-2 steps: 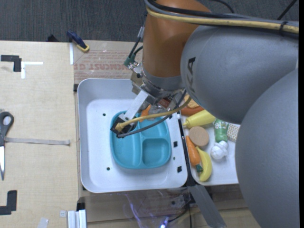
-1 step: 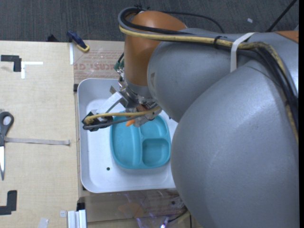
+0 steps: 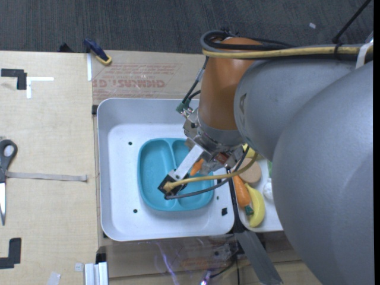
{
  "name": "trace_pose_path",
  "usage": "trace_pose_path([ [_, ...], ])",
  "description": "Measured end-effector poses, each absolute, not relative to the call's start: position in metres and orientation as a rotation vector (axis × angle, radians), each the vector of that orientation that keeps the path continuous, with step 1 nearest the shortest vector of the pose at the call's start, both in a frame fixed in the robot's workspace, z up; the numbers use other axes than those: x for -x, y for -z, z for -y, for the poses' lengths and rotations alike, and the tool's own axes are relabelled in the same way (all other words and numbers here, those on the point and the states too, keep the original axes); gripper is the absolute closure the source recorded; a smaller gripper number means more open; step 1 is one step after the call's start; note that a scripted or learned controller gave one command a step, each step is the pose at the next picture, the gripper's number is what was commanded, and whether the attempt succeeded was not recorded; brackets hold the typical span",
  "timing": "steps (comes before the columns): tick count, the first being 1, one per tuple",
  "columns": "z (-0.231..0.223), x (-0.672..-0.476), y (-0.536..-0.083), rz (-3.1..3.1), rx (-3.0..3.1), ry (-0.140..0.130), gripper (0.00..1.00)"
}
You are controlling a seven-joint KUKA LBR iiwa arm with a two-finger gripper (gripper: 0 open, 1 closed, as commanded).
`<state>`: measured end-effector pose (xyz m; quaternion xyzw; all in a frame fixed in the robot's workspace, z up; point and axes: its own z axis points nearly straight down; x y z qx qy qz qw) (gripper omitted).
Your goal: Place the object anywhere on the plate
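Observation:
A blue two-compartment plate lies in the left white bin. My gripper hangs over the plate's right half, mostly hidden under the orange-banded wrist. A small orange thing shows just below the gripper, above the plate's right compartment. Whether it is gripped or lying on the plate cannot be made out.
In the right bin, close under the arm, lie an orange carrot, a yellow banana and a tan round thing. Scissors rest on the wooden bench at the far left. A cardboard sheet lies behind the bin.

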<state>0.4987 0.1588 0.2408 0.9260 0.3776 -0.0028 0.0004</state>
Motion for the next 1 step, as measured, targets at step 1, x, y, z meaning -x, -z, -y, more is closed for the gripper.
trace_pose_path([
  [1, -0.159, -0.4986, -0.2408, -1.187, -2.908, 0.008, 0.0],
])
